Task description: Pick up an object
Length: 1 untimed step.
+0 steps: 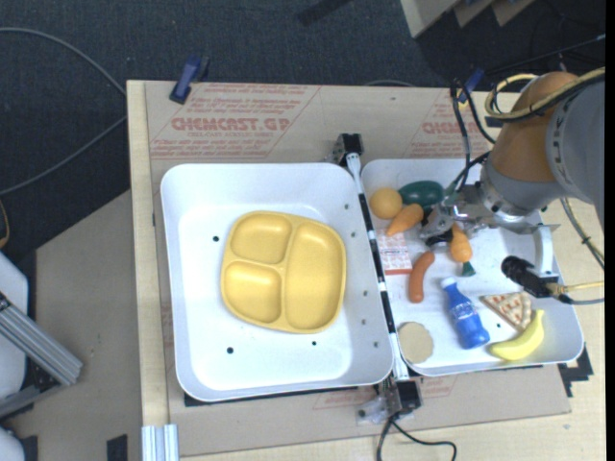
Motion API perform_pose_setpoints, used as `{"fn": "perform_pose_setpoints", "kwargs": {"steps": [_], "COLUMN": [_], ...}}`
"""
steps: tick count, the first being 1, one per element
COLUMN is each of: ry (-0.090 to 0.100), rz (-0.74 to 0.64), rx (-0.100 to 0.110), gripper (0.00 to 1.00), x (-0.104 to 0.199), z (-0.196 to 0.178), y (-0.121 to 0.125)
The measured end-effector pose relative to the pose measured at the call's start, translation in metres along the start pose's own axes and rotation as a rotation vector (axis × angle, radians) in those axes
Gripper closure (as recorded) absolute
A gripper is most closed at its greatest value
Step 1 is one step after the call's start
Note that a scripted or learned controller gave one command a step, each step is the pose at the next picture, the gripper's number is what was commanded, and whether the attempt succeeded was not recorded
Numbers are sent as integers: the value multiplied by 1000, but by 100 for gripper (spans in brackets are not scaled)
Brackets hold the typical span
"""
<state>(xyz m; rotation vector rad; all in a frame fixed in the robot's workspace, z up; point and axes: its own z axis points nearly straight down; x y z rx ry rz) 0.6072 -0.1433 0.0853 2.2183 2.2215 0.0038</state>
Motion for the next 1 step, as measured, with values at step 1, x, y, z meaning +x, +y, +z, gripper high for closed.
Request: {"fn": "perform_pose_setpoints", "kwargs": {"steps": [1], "ry": [1], "rz": [-1], "rx": [1], "gripper": [100], "x": [103], "z": [-100], "y": [-10]}}
